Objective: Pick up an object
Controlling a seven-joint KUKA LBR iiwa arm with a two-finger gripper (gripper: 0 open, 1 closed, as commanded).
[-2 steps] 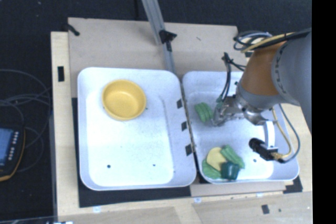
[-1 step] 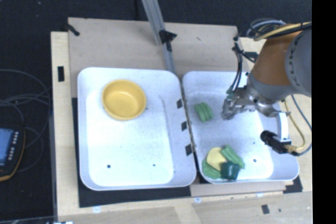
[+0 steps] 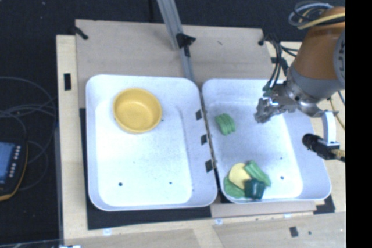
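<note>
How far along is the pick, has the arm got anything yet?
Nothing looks picked yet. The claw is over the right bin, apart from the small green piece to its left. The yellow and green pile sits in that bin's near corner; the yellow bowl is in the left bin. Descent and grasp remain.

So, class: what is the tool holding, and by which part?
Nothing: the tool hangs over the right bin, with no object between its fingers.
</note>
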